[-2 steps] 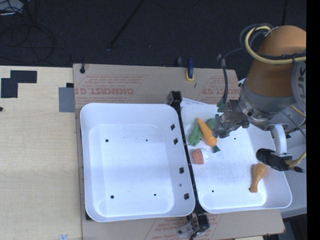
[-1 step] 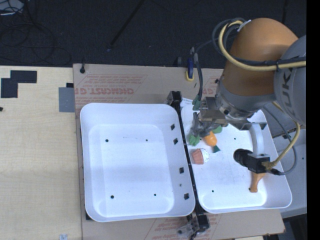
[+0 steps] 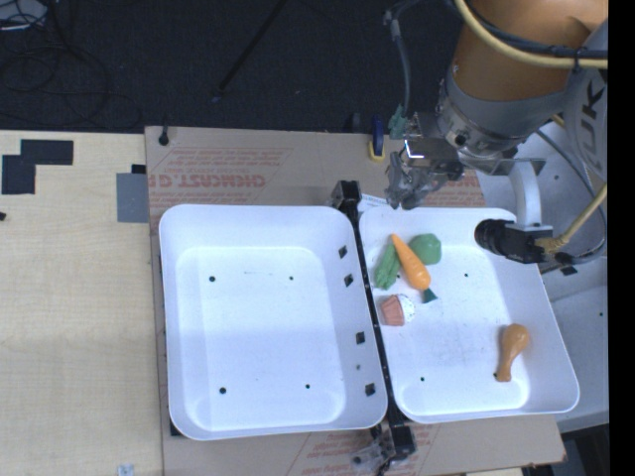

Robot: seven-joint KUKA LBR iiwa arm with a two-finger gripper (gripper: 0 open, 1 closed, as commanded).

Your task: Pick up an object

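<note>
Clearly, the carrot lies slanted in the far left part of the right bin, touching a green leafy piece on its left and a rounder green item on its right. Nearer, a small pink-and-white piece rests by the divider; a drumstick sits well apart toward the right. The jaws hang over the bin's far rim, grasping nothing; whether they are parted I cannot tell. The left bin sits beside it on the bench.
</note>
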